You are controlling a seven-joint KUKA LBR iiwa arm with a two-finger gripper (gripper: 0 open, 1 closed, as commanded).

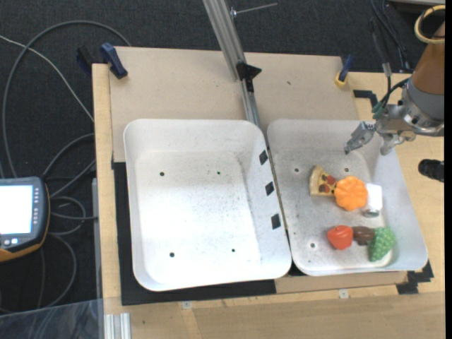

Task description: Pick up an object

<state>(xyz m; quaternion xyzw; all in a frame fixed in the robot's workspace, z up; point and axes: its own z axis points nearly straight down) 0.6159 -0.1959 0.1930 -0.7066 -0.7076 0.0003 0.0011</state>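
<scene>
My gripper (373, 142) hangs over the far right part of the right bin (304, 147), fingers spread open with nothing between them. Below it in that bin lie a pizza slice (323, 182), an orange pumpkin (351, 193) and a white block (373, 197). Nearer the front edge sit a red tomato (340, 236), a small brown piece (364, 235) and a green bunch of grapes (382, 243). The gripper is above and apart from all of them.
The left bin (198, 196) stands beside the right one. A metal pole (226, 27) slants up from the back between the bins. Blue clamps (113, 58) grip the board's far corners. A handheld screen (18, 214) lies at the left.
</scene>
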